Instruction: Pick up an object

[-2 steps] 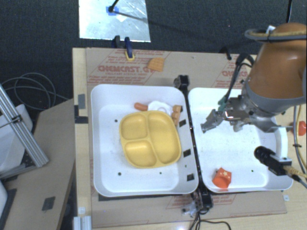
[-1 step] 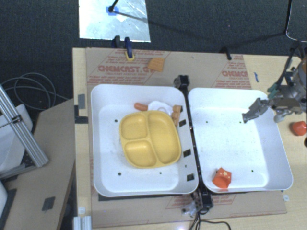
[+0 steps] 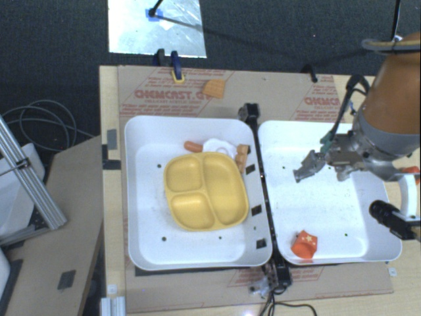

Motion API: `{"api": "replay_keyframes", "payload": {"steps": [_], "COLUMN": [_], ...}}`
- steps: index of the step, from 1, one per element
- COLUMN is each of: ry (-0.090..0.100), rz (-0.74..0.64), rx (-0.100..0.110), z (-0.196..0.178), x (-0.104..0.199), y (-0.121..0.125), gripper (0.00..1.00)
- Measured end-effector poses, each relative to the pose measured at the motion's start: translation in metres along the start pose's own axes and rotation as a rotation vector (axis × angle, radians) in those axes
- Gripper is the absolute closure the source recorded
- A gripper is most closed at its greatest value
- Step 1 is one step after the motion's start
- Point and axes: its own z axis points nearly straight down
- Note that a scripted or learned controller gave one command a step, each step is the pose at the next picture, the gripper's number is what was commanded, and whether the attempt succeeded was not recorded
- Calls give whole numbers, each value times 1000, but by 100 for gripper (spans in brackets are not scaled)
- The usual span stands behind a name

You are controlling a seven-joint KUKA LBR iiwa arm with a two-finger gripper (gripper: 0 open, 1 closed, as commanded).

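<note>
1. One orange object (image 3: 304,243) lies in the right bin (image 3: 329,255), well below the gripper (image 3: 308,168); jaws' state I cannot tell.
2. Better descend straight above it.

1. Shiny metal sheet (image 3: 156,17) lies flat on the dark floor beyond the bench, blue tape on it.
2. Blue-and-yellow clamp (image 3: 175,66) grips the cardboard's far edge.
3. Tan sponge-like piece (image 3: 214,88) sits on the printed cardboard (image 3: 289,94).
4. Coiled cables (image 3: 39,127) lie left, beside an aluminium frame (image 3: 26,180).
</note>
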Motion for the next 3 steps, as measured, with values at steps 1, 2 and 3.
{"api": "replay_keyframes", "payload": {"steps": [1,2,3], "ry": [-1,-1,-6], "rz": [1,6,13], "rx": [-15,3,-17], "z": [-107,-34,-151], "x": [7,15,-60], "y": [1,0,1], "gripper": [0,0,0]}}
